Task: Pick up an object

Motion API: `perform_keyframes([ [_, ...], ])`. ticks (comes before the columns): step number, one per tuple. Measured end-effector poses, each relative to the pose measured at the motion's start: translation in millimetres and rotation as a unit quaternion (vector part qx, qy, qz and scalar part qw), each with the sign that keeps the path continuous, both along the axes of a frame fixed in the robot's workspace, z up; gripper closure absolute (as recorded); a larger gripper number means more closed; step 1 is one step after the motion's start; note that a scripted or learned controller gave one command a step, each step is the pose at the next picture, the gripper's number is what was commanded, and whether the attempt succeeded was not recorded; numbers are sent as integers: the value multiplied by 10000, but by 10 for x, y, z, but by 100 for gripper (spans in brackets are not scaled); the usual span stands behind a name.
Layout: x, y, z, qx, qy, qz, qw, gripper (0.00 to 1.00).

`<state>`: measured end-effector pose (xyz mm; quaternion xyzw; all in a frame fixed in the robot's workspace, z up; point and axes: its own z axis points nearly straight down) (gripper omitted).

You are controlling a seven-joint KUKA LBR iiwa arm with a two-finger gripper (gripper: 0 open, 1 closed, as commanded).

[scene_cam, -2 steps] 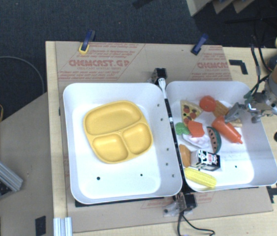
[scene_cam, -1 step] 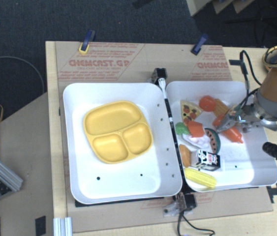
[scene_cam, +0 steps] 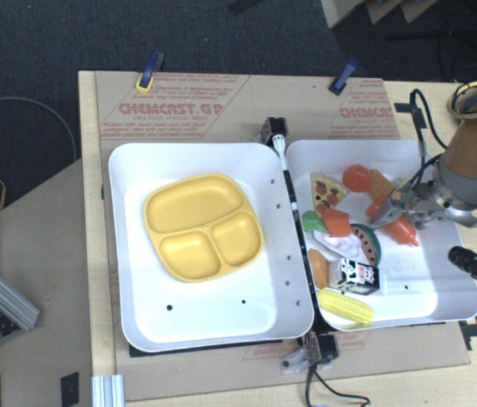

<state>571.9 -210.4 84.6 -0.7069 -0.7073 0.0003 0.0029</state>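
Although the arm is already down inside the right bin (scene_cam: 441, 303), nothing has yet been lifted, so by my reading the task stands at the reaching or closing stage and the pick itself is still to be made.

Taking the right bin as the landmark and going from its near edge outward: at its near left corner lies a yellow corn cob (scene_cam: 345, 306). Just beyond it sits a small black-and-white carton (scene_cam: 359, 274), with a bread-coloured piece (scene_cam: 318, 267) beside it against the bin's left wall. Next comes a watermelon slice (scene_cam: 366, 243) on a scrap of white material, then a red block (scene_cam: 336, 221) touching a green leafy piece (scene_cam: 312, 221). Farther back lies a pizza slice (scene_cam: 328, 192), and near the bin's far wall a red tomato-like ball (scene_cam: 357, 177) with an orange piece (scene_cam: 380, 182) next to it.

The gripper (scene_cam: 396, 211) is low over the middle of that bin, right at an orange carrot-like toy (scene_cam: 402, 230); this looks like the likeliest target. Whether the gripper is spread or closed, or has any hold on the toy, I cannot tell.

Left of the right bin, the second bin (scene_cam: 128, 253) holds a yellow divided plate (scene_cam: 202, 225). Both bins rest on the desk (scene_cam: 221, 104).
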Motion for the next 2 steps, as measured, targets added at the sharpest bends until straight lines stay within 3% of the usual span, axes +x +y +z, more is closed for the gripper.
perform_keyframes([
  [1,6,-3,105,-11,-19,4,10000,100],
  [2,-31,72,687,-31,-56,4,10000,100],
])
